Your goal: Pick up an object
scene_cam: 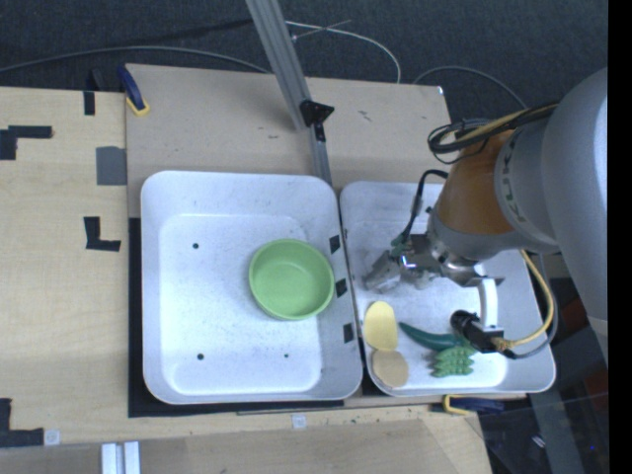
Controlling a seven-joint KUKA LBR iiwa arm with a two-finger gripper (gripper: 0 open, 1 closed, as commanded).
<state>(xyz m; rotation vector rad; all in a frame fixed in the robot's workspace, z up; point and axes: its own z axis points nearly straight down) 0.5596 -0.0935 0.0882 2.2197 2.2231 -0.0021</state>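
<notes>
The two bins (168, 205) are white, the left one flecked with small dark specks. The bowl (290, 278) in it is light green. In the right bin lie a pale yellow piece (381, 325), a tan piece (391, 368) and a dark green leafy toy (449, 355). The arm (553, 176) is grey with an orange band (472, 197). The bench (59, 265) is pale wood marked with black tape.

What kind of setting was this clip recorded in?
Probably a robotics lab grasping bench: two white bins, the left bin and the right bin, sit on a wooden bench, loose cables trail behind, and toy items include a green bowl.
</notes>
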